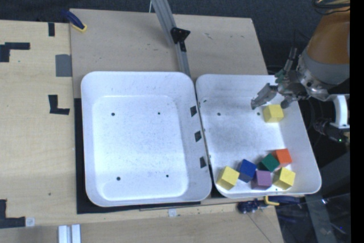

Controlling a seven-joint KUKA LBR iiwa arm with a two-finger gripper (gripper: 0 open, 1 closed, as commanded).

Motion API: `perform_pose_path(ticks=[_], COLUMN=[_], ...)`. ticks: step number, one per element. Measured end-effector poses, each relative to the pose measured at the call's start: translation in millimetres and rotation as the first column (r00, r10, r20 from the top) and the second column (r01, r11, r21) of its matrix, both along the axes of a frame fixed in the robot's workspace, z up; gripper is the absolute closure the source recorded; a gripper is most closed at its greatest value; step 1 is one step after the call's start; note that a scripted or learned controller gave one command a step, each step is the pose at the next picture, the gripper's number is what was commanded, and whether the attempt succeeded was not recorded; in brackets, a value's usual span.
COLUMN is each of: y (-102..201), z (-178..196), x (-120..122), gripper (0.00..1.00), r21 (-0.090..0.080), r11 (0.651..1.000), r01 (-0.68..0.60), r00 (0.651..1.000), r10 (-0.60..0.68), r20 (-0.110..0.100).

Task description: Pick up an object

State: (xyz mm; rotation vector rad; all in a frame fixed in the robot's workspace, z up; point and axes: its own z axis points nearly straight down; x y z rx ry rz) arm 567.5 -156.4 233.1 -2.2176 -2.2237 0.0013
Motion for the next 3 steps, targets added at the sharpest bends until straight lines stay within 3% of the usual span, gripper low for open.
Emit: perform_pose_path(ticks=[1,3], y=[0,10], z=[0,-95], x=[0,-4], gripper=[0.0,0.0], r21=[0.0,0.0], r11=[1.0,1.0], r01=[0.001,0.001], r00=[1.0,1.0], r10=[-0.001,-0.001], r20=[0.0,-0.005])
